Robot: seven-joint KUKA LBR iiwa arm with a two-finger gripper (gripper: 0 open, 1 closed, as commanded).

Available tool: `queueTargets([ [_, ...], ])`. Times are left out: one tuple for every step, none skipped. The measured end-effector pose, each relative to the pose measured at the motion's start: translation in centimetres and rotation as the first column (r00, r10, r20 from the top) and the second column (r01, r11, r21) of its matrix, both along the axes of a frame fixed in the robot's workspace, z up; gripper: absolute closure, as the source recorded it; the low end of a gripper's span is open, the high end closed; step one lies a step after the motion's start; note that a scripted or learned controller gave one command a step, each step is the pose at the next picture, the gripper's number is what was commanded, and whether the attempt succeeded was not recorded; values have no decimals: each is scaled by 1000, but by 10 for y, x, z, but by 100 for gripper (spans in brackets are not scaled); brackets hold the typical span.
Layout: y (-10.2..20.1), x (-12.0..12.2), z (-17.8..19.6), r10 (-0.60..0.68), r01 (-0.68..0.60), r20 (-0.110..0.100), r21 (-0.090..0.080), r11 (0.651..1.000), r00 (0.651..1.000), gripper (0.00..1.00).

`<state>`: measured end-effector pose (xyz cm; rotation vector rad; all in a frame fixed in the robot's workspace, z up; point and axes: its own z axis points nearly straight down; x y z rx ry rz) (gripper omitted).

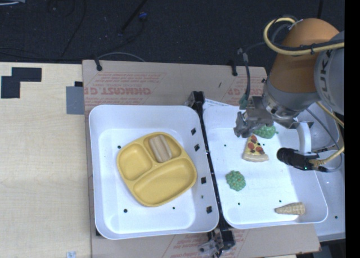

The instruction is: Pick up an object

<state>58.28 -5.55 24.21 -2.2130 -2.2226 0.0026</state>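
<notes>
**Now, gripper low over the pizza slice**

I judge the pizza slice (255,149) a light, stiff toy, best pinched across its narrow sides. It lies just below my gripper (248,126) in the right bin (315,217), a green piece (266,132) right beside it. Whether the gripper is spread or closed I cannot tell; I see nothing held.

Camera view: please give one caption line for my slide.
KUKA arm's gripper above the right bin, near a pizza slice; yellow tray in left bin.
</notes>
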Motion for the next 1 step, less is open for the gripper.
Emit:
queueTargets([
  [58, -10, -11, 0, 0, -1, -1, 1000, 1000, 100],
])
